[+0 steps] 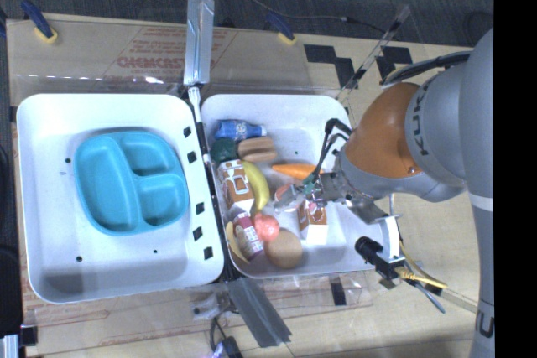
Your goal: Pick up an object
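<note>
**Clerk:** Item one, your gripper. Position and condition?

**Arm:** My gripper is down inside the right bin, reached in from the right side, with my orange wrist band above and to the right of it. Whether the fingers are parted or closed I cannot tell; they are a small blur among the clutter, and I see nothing clearly caught between them.

**Clerk:** Item two, objects to hand.

**Arm:** Just below the gripper, touching or nearly so: a small brown and white carton. Just above and slightly left: a carrot. To the left, close by: a banana, lying against a second brown carton. Further up-left: a hot dog bun, a blue packet and a dark green item. Down-left: a pink-red ball, a brown round fruit and a dark red packet, bunched in the bin's lower corner.

**Clerk:** Item three, remainder.

**Arm:** Well away to the left, across the divider: the left bin, holding a blue compartment tray.
</note>
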### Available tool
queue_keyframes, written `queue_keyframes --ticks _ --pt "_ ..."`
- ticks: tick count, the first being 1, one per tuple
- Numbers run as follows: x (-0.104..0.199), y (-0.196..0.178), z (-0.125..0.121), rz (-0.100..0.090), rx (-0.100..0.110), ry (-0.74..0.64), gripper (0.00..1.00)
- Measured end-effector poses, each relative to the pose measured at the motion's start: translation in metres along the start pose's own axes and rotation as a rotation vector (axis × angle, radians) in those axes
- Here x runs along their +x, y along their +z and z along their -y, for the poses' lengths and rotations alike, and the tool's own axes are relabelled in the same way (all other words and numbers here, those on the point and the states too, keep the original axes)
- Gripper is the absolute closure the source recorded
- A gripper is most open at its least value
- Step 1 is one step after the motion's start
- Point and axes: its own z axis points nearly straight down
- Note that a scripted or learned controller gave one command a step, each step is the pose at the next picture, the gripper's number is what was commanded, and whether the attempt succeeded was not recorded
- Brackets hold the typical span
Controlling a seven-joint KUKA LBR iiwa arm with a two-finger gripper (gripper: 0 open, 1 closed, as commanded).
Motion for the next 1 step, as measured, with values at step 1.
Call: queue_keyframes --ticks 1 --pt "0.0010 0.0076 -0.0834 0.002 -0.005 0.152 0.00"
